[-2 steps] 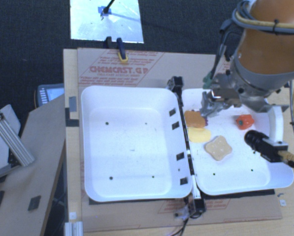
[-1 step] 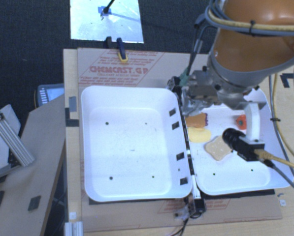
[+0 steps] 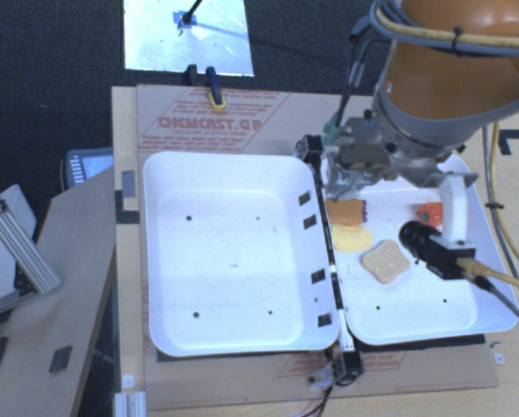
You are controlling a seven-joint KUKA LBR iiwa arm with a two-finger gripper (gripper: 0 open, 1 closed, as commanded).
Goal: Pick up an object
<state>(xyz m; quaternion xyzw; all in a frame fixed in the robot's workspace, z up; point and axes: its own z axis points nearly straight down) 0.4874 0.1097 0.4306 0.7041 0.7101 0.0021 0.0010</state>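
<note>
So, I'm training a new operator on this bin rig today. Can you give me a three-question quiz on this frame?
1. True or false: the toast slice lies in the left bin.
2. Which item touches the yellow piece? A) orange block B) red piece
3. Fill in: the gripper hangs over the ___ bin.

Key: 1 false; 2 A; 3 right.

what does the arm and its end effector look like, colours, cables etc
The arm shows as a large rounded orange shell above a grey metal wrist ring. Grey and yellowish cables loop across the orange part and trail down the right side. The end effector is a compact grey metal block with dark fittings, a small green detail and thin dark wires running up from it.
</note>
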